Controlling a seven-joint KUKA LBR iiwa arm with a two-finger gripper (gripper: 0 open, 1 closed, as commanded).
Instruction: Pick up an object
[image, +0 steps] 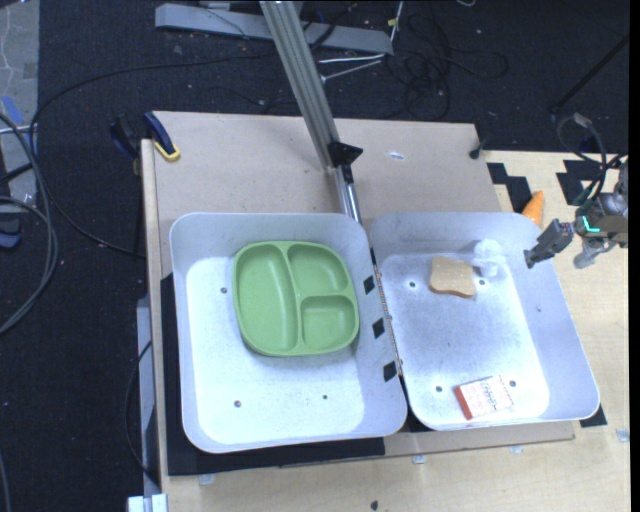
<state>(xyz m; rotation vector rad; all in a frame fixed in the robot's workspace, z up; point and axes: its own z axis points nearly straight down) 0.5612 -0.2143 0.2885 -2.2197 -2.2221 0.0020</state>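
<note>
The right bin (560, 340) holds a tan bread-like piece (453, 278) near its back, a small whitish crumpled object (488, 256) just right of it, and a red and white packet (486, 397) near the front. My gripper (567, 246) hangs at the far right, over the right bin's back right edge. Its two dark fingers (545, 245) are spread apart with nothing between them. It stands well right of the bread piece and touches none of the objects.
The left bin (200, 400) holds a green divided plate (297, 297). A metal pole (305, 80) slants down from the top to the seam between the bins. An orange object (534, 207) lies on the bench beyond the right bin.
</note>
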